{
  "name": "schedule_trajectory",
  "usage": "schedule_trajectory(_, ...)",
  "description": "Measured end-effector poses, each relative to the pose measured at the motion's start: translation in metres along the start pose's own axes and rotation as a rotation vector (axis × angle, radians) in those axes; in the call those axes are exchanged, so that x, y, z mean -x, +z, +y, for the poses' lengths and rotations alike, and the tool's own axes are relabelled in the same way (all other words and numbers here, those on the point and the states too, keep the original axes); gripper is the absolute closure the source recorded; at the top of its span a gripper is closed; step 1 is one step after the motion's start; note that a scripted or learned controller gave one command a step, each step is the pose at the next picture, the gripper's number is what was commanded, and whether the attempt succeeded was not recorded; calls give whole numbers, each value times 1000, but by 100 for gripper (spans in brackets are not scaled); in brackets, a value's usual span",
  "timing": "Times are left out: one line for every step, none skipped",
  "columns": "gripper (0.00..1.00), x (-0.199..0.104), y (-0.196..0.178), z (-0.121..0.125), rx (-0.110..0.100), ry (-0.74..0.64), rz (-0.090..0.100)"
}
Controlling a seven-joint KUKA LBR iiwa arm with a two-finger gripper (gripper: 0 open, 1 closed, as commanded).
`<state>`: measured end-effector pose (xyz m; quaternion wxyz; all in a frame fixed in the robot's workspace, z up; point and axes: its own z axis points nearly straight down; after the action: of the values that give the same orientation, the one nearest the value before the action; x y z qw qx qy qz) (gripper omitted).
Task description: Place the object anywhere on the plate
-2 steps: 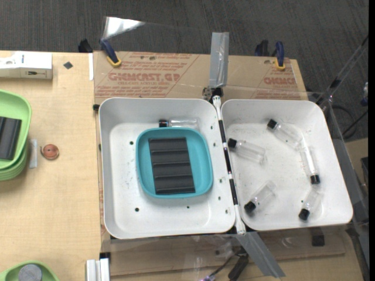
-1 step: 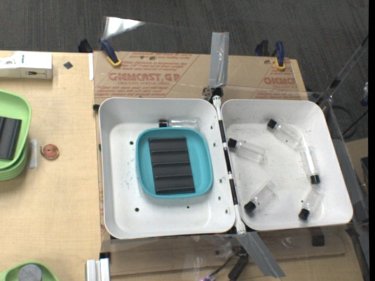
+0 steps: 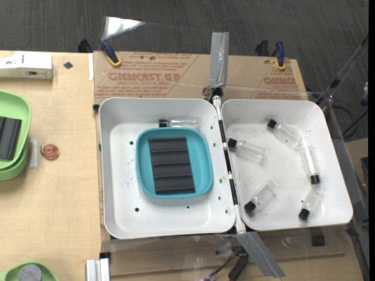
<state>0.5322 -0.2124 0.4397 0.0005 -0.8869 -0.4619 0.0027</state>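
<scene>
Left bin [image 3: 117,180]: a flat white bin in the middle of the frame.
Right bin [image 3: 281,174]: a white bin just like it, touching the left bin's right side.
Plate [image 3: 202,163]: a blue-green plate with round corners. It lies flat in the middle of the left bin.
Black pad [image 3: 171,165]: a dark pad with ridges. It lies on the plate and covers most of it.
Tube by the plate [image 3: 179,123]: a small clear tube with a black cap. It lies on its side in the left bin, just above the plate's top edge, with its cap to the left. It is on the bin floor, not on the plate.
Tubes in the right bin: five more clear tubes with black caps, all lying down and spread apart. One is near the left wall [image 3: 246,150], one is up top [image 3: 284,130], one is at the right [image 3: 309,164], one is low in the middle [image 3: 261,196] and one is in the lower right corner [image 3: 309,206].
Robot hand: I cannot tell how wide open it is or if it has hold of anything.
Cardboard [image 3: 193,75]: a brown sheet under the bins' top edges, held by two blue clamps [image 3: 109,52].
Green dish [image 3: 17,107]: at the left edge of the frame, on the wooden table [image 3: 58,215].
White box [image 3: 24,67]: in the upper left of the frame.
</scene>
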Motion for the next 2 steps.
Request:
schedule_trajectory(0,0,0,0,0,0,0)
schedule_trajectory(0,0,0,0,0,0,0)
